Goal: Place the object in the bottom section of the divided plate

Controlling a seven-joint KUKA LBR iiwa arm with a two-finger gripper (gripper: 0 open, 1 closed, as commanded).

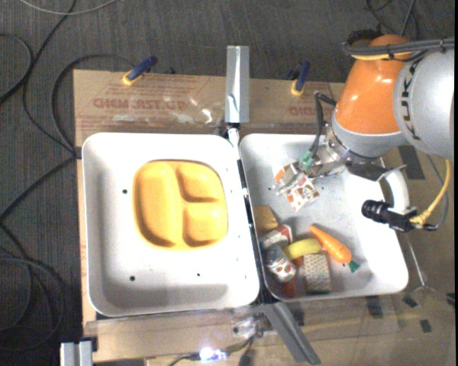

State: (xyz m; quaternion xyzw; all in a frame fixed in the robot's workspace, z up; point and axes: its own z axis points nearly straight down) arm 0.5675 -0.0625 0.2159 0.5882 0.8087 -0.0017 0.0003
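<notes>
the arm reaches in from the right over the right bin (382, 269), and the gripper (311, 165) sits low against a small white carton with red-orange print (298, 187) near the bin's upper middle, though whether it is clamped on the carton or loose i cannot tell. the yellow divided plate (182, 204) lies in the left bin (114, 280), well apart from the carton. down at the right bin's near edge a carrot (332, 244), a banana (304, 248) and other small items huddle together.

Fixed overhead camera, slanted, both bins (99, 280)
</notes>
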